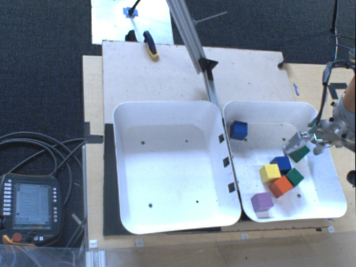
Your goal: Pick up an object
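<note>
Two bins are sitting side by side on the bench (250, 74), the left bin (167, 113) touching the right bin (328, 202) along their shared wall. Inside the right bin, a lone cube (238, 130) is lying near that shared wall, toward the far rim. A cluster of cubes (278, 181) is sitting nearer the front rim. The gripper (305, 147) is hanging just behind this cluster. A control pendant (30, 207) is lying off the bench, left of the left bin.

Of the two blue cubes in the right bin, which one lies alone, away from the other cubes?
The blue cube near the bin's far left corner. The other blue cube sits in the cluster, touching the yellow cube.
</note>
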Available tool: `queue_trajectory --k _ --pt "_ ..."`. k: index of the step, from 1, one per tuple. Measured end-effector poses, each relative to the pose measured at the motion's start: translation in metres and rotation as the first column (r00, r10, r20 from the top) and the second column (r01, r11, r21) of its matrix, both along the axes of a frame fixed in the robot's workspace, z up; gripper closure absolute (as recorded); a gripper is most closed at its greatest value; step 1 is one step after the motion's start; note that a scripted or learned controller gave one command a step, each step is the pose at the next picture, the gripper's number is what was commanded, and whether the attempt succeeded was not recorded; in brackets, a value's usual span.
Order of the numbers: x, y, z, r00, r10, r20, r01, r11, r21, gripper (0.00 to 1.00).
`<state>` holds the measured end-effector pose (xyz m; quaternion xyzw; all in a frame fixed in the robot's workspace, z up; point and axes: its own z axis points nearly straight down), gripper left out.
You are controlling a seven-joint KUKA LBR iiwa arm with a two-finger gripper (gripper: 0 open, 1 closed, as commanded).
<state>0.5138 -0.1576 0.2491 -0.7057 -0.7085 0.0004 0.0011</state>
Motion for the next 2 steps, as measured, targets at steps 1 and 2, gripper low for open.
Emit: queue_trajectory --k 1,2 --pt "0.001 0.000 0.002 1.000 -0.001 0.004 0.001 1.000 -0.001 0.00" --pt "0.003 -0.003 -0.040 1.000 -0.002 0.000 0.002 1.000 0.000 0.00"
